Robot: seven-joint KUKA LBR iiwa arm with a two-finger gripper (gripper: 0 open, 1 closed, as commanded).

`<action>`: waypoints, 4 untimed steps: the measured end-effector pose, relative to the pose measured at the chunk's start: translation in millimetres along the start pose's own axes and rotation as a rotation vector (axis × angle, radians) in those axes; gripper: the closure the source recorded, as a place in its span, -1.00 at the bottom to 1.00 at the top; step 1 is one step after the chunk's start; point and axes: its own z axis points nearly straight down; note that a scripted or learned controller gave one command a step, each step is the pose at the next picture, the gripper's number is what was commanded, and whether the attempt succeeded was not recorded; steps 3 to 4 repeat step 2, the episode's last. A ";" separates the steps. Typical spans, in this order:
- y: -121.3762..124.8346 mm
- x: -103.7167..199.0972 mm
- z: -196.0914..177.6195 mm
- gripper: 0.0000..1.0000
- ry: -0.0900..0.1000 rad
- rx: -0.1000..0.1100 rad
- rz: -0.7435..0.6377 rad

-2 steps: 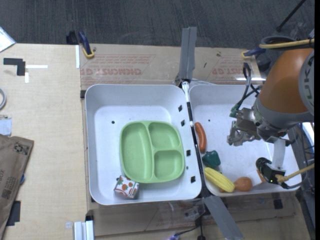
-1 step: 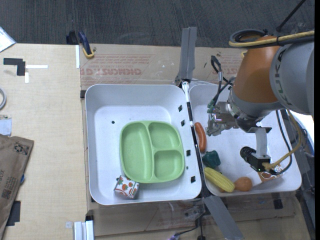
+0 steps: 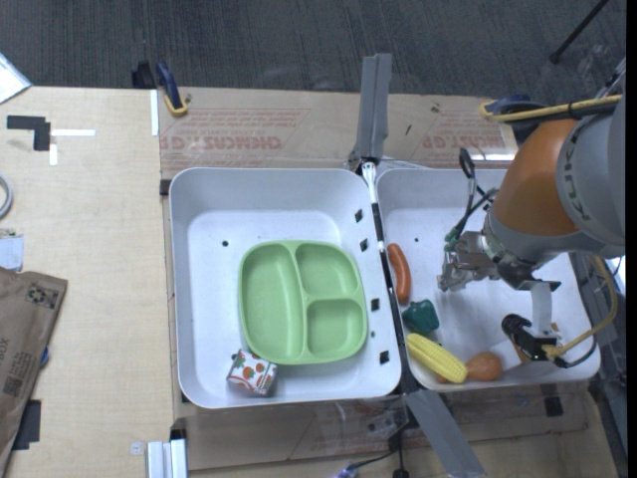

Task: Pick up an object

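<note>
Camera view: the pincer hangs low in the right bin; whether it is open or closed I cannot tell; nothing shows between its tips; the green toy lies toward seven o'clock; descend squarely over it before closing.

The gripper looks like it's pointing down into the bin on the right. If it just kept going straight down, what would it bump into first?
Probably the bare white floor of the right bin. The gripper hangs over open floor, with the hot dog and the green toy off to its side. Depth is hard to judge.
</note>
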 end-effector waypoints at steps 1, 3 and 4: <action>0.2 0.3 -0.3 -1.00 0.001 -0.001 -0.001; 15.8 -22.2 -43.7 -1.00 0.000 -0.002 0.186; 15.8 -22.2 -43.7 -1.00 0.000 -0.002 0.186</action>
